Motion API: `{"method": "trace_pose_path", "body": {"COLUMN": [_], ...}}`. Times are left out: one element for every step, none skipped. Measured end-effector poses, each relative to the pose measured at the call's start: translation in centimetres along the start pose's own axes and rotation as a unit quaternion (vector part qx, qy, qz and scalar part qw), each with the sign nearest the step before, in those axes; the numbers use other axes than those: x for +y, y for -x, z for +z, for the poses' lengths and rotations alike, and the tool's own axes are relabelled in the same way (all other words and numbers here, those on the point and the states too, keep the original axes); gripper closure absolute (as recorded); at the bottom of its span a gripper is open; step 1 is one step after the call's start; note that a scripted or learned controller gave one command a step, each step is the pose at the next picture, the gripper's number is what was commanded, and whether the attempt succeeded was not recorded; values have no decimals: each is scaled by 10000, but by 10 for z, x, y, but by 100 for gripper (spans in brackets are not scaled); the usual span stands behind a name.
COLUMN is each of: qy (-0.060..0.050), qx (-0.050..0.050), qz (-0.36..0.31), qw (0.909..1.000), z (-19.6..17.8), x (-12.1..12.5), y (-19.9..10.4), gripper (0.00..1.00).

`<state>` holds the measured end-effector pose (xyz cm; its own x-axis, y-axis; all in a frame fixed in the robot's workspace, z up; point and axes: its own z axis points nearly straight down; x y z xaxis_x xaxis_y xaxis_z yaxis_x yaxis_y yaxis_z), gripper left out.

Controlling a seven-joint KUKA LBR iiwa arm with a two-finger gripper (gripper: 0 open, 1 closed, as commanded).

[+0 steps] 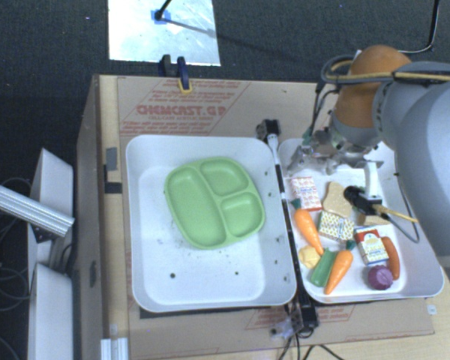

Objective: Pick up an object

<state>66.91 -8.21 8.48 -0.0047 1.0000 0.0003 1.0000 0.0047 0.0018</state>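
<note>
Here, the grey arm [427,148] enters from the view's right, and its broad last link crosses above the far right part of the right bin [422,274]. The orange band [371,77] sits above the wrist, over the bin's far rim. From there the wrist turns down and toward the view's left. The pincer [316,157] hangs over the far left corner of the right bin, close to the seam between the 2 bins. Whether the pincer is released or clenched cannot be told from this angle.

The objects available for picking all lie in the right bin, clustered in its middle and near part. Nearest the pincer, just on its near side, is a small red-and-white box [304,192]. A tan cracker [335,197] lies beside that box on the view's right. Nearer the camera lie an orange carrot [307,229] set at a slant and a yellow checkered packet [336,226]. A red carton [371,246] follows, with an orange sausage shape [392,255] at its right side. Along the near rim are a pale yellow piece [309,256], a green pod [322,267], a second carrot [340,270] and a purple onion [380,277]. Several of these touch their neighbours.

The left bin [157,272] carries a light green plate [214,201] with 3 compartments, lying flat and turned slightly askew. Both bins rest on the brown bench [180,105].
</note>
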Motion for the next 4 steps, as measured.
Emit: {"method": "trace_pose_path", "body": {"qy": [8,24,23,0], "qx": [0,2,2,-3], "qz": [17,10,9,4], "qw": [10000,10000,10000,10000], "z": [0,-12,-11,0], "x": [0,1,1,0], "y": [8,8,8,4], "gripper": [0,100,0,0]}}
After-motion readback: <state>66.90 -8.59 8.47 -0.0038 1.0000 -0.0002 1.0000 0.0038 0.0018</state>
